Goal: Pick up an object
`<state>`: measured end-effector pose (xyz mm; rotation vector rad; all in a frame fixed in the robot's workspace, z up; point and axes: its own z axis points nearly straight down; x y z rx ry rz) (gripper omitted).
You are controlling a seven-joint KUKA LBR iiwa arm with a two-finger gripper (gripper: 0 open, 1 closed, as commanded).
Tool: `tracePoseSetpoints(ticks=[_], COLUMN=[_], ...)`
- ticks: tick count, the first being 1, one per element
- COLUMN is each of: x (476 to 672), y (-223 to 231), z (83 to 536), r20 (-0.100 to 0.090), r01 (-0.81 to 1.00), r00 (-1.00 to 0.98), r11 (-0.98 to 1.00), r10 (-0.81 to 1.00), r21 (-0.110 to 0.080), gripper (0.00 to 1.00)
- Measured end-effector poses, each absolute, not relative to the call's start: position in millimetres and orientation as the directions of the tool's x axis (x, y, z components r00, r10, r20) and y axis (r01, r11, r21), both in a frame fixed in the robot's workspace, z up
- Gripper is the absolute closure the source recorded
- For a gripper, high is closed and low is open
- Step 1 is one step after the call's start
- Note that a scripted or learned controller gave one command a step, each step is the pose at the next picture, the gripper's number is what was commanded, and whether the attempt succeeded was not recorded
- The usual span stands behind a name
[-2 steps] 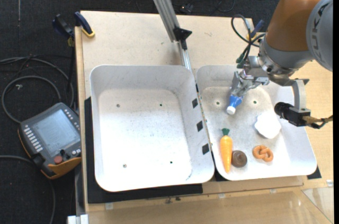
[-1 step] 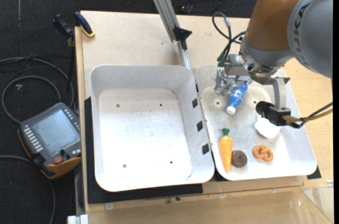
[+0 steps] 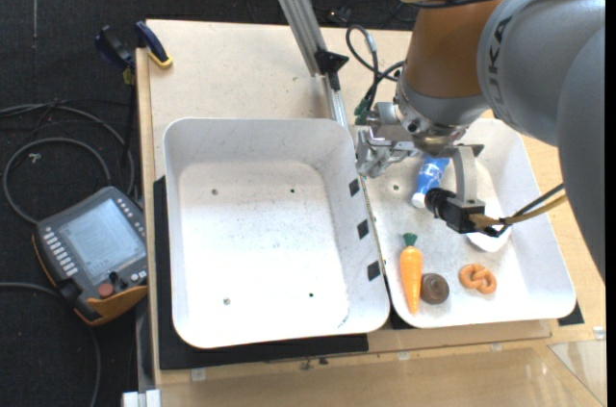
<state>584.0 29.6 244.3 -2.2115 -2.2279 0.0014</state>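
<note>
Hovering: arm (image 3: 462, 39) over right bin (image 3: 549, 290) | blue-white tube (image 3: 429, 181) beneath wrist | jaws' state: cannot tell

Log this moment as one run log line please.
arm: over right bin | gripper: near bin's left wall | blue-white item: beneath wrist | carrot, brown disc, pretzel: untouched on bin floor | left bin: idle

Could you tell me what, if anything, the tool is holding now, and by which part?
It cannot be told: the tool sits low by the blue-and-white object, under the wrist.

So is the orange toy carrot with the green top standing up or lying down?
Lying down. The orange toy carrot lies flat on the floor of the right white bin, green top pointing away from the camera.
</note>
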Motion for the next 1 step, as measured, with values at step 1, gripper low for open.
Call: tracePoseSetpoints(ticks=[1], x=[581.1], y=[94.5], z=[240.5], r20=[0.002], r01=[1.0], r00=[-0.009], r11=[0.009], r10=[1.0], r21=[-0.001], gripper=[1.0])
